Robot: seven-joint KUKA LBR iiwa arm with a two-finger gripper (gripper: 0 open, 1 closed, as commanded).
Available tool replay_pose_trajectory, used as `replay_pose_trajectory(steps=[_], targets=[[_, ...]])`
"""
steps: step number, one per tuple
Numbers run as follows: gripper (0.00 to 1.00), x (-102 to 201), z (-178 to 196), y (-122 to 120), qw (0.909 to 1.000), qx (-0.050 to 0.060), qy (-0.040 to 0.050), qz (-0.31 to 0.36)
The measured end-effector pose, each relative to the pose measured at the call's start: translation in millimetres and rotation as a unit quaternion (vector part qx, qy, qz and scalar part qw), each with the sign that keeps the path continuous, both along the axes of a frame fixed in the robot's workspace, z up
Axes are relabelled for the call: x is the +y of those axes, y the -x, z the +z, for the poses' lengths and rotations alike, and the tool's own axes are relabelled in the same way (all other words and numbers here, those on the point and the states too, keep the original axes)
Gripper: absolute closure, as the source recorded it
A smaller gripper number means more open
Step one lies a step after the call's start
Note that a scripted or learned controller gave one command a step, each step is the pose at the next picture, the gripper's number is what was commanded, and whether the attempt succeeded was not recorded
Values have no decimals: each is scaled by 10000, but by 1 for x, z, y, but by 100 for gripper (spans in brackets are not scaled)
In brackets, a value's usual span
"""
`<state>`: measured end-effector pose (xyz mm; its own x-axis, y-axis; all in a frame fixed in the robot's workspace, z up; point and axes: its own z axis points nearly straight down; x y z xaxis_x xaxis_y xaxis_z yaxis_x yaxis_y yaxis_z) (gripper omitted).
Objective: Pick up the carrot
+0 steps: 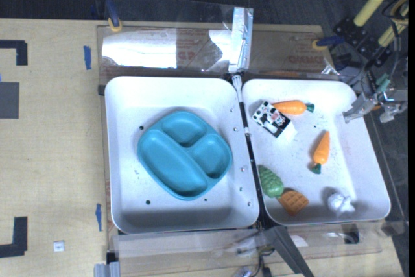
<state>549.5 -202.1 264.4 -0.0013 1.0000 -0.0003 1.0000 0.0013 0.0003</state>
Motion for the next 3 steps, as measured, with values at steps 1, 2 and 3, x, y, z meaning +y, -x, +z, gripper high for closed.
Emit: replay_pose_trajectory(steps=[1,2,3], targets=[[0,-5,-161,-8,9999,-22,-28,138],[100,-7,-151,-8,9999,-29,-3,126],[100,-23,-70,35,9791,-28,24,2032]])
